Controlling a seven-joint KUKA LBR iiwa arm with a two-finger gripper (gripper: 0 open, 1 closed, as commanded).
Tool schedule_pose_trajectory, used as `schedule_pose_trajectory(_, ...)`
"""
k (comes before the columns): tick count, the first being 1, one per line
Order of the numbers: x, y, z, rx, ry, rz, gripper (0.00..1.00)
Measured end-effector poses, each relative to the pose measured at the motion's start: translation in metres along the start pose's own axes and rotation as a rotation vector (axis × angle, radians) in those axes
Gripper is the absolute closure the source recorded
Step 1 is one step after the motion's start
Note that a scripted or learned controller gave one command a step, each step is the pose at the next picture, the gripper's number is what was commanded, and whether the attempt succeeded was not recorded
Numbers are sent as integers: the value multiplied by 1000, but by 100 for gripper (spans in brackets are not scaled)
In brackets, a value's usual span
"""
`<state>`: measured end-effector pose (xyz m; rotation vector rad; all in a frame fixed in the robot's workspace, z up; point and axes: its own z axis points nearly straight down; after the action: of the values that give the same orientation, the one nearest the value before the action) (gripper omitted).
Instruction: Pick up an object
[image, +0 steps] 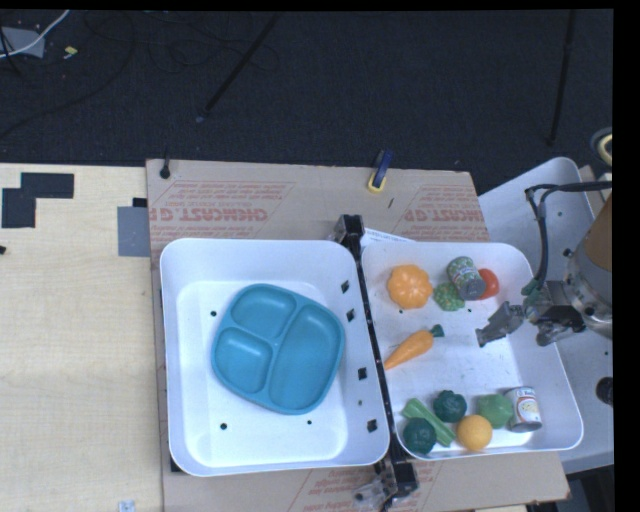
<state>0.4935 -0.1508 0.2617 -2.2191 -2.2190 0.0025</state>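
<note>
- Carrot (411, 348) is lying in the right bin (545, 300), left of the gripper (520, 325), its long axis running diagonally.
- Gripper is hovering with fingers apart, gripping nothing.

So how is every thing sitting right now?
Blue plate: flat in the left bin.
Carrot: lying slanted in the right bin.
Orange pumpkin: sitting alone.
Small can: on its side.
Yellow ball: resting beside green toys.
Gripper: above the right bin, holding nothing.
</note>
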Motion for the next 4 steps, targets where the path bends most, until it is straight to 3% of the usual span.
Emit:
schedule_pose_trajectory(1,3,-7,46,4,1,-1,0)
schedule_pose_trajectory(3,14,-7,171,5,2,0,0)
schedule_pose_trajectory(4,14,-8,175,1,1,4,0)
